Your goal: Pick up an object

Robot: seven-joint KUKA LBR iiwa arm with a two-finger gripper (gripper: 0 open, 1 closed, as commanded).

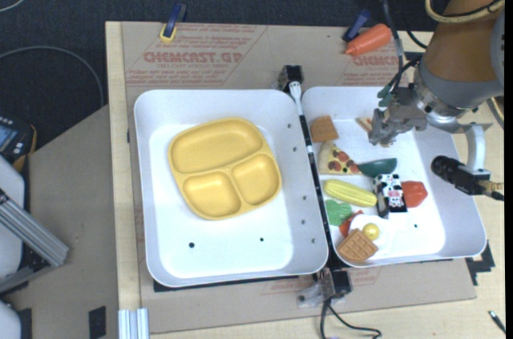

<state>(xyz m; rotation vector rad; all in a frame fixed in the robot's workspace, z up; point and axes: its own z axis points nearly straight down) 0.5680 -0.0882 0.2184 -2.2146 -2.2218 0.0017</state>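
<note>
While the gripper point(383, 133) hangs over the right bin point(449, 237), finger state cannot be told
Toys lie packed below and left of it: pizza slice point(338, 162), green piece point(377, 167), corn point(349, 192), cow point(390, 192), waffle point(357, 248). Descending into that cluster risks pinching two at once or nudging one aside. Left bin point(152, 193) holds a yellow tray point(224, 167)
</note>
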